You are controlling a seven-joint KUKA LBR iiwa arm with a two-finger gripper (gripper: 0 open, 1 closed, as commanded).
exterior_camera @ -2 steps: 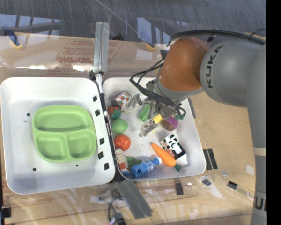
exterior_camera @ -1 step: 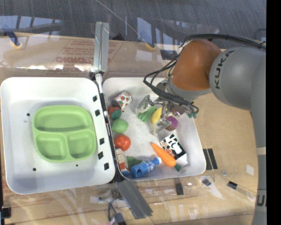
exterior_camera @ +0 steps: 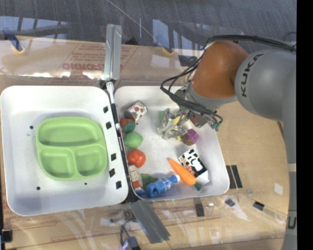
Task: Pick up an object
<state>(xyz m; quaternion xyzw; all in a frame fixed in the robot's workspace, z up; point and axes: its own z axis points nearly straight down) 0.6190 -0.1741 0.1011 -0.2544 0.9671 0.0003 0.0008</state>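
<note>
From my remote seat, the stuff to grab is all piled in the right bin (exterior_camera: 221, 163). The tool (exterior_camera: 178, 120) is down in the far part of that bin, right over a crinkly clear wrapper thing (exterior_camera: 169, 126), with a small purple object (exterior_camera: 190, 136) just beside it on the near-right side. I honestly can't tell whether the tool is open or closed, or whether it's actually got hold of anything, since the wrist and cables sit right on top of it from this angle.

Rest of the right bin: along the left wall there's a white cup with colored spots (exterior_camera: 137, 110) at the far end, then a green ball (exterior_camera: 133, 139), then a red tomato-looking ball (exterior_camera: 136, 158) nearer to me. Toward the near edge there's an orange carrot (exterior_camera: 181, 172) lying at a slant, touching a black-and-white patterned box (exterior_camera: 193, 163) just to its right. A blue bottle (exterior_camera: 160, 186) lies on its side at the near edge, beside a green piece that I can't identify.

The left bin (exterior_camera: 15, 139) has a light green divided tray (exterior_camera: 72, 147) with three compartments, sitting roughly in the middle.

The arm (exterior_camera: 261, 85) comes in from the right, grey with the orange band (exterior_camera: 216, 69) above the wrist. Both bins sit on the table (exterior_camera: 250, 155), which looks like brown cardboard under clear plastic.
</note>
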